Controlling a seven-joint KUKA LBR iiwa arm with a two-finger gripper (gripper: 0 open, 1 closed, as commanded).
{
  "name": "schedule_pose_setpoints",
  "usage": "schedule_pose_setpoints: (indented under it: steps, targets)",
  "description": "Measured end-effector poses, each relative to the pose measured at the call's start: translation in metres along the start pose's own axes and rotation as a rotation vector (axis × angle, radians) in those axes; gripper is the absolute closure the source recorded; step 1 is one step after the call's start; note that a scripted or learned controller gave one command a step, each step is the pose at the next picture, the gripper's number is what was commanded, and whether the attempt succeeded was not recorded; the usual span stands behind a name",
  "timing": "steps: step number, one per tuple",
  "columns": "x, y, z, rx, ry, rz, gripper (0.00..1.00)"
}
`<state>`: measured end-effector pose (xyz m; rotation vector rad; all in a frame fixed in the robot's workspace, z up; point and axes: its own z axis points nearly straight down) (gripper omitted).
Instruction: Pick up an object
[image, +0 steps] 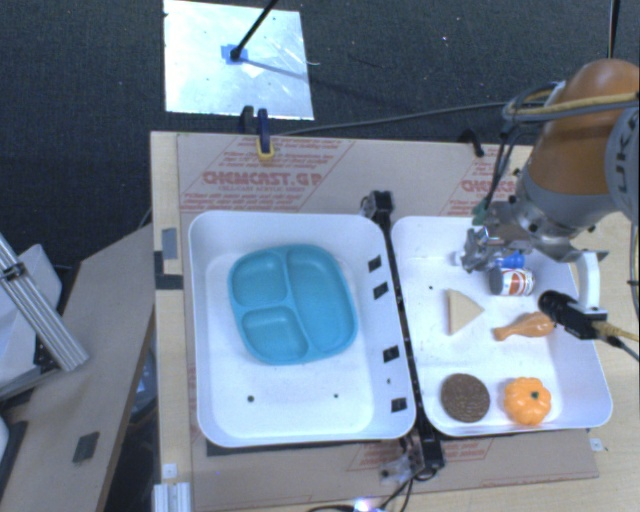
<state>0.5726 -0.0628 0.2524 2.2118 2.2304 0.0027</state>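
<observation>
While the grey and orange arm (580, 140) reaches in from the upper right of the frame, we see its gripper (480, 250) low over the upper part of the right bin (600, 400). It sits just beside a small can (513, 281) with a blue, white and red label, which lies on its side. We cannot tell whether the fingers are open or closed, and nothing shows between them.

Below the can, toward the middle of the bin, lie a pale wedge (461, 312) and a tan drumstick (524, 327). Near the bin's lower edge sit a brown round cookie (465, 397) and an orange pumpkin (527, 399). The left bin (215, 400) holds a blue divided plate (292, 303). Both bins rest on the desk (300, 170).

We judge that the arm is at the approach step, lining up on the can. The next move calls for centring on the can's round body, which may roll, then closing firmly and lifting straight up.
</observation>
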Motion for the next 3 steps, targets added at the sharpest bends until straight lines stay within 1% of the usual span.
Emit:
schedule_pose_setpoints:
  steps: [2,3]
  targets:
    - [0.1,0.022,-0.002,-0.001,0.001,-0.001,1.0]
    - [0.151,0.037,0.025,0.001,0.0,-0.001,1.0]
